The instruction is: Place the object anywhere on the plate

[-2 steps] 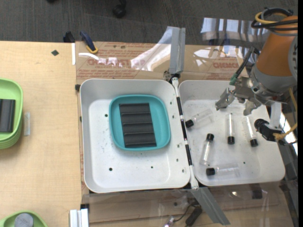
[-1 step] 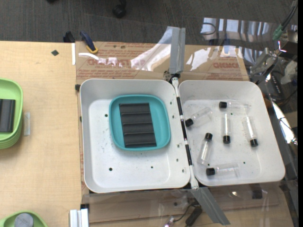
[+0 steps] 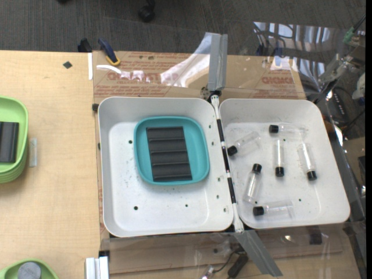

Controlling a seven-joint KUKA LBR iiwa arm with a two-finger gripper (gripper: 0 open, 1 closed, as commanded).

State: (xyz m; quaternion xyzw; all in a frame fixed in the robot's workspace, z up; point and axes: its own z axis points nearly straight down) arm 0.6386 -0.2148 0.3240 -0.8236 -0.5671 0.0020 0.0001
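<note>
Left bin [image 3: 116, 202]: teal plate [image 3: 200, 156] centred.

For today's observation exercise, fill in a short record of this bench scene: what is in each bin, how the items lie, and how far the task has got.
left bin: holds a teal plate with a dark ridged insert
right bin: six clear vials with black caps, all lying flat, scattered
example vial: near the bin's centre
vials on plate: none
task stage: not yet begun
left of bins: green tray on the wooden bench
</note>
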